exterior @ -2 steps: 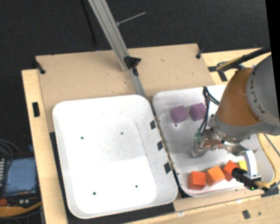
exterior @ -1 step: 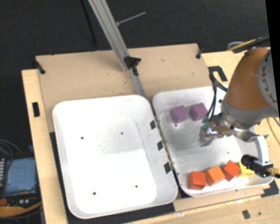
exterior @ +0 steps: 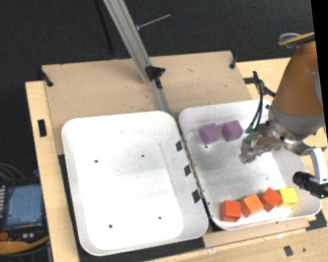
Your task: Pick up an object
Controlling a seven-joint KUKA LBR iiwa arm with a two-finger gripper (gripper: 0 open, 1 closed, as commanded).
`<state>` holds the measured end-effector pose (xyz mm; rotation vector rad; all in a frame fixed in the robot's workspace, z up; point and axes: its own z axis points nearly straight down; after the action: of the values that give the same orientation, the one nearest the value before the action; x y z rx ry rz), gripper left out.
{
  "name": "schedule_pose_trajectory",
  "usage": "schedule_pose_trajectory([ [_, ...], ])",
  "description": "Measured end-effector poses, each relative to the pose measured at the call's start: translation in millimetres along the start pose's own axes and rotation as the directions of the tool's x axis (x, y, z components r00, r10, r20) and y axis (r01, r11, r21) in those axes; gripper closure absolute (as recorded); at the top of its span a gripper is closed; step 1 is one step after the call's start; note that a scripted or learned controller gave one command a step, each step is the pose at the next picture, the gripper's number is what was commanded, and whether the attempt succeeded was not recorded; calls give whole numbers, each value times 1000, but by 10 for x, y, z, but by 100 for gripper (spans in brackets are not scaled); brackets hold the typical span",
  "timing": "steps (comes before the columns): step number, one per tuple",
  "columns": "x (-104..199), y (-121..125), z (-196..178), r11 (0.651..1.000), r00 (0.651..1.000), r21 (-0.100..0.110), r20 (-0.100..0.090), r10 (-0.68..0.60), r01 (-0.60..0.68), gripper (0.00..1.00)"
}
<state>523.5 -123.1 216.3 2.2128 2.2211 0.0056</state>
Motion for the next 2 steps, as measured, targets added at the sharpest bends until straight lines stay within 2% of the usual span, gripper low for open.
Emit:
schedule_pose_trajectory([
  [1,-70,37,-449,1000,1000,1,0,-1,1,100],
  [2,401,114,-340,1000,1000,7,-2,-2,2,100],
])
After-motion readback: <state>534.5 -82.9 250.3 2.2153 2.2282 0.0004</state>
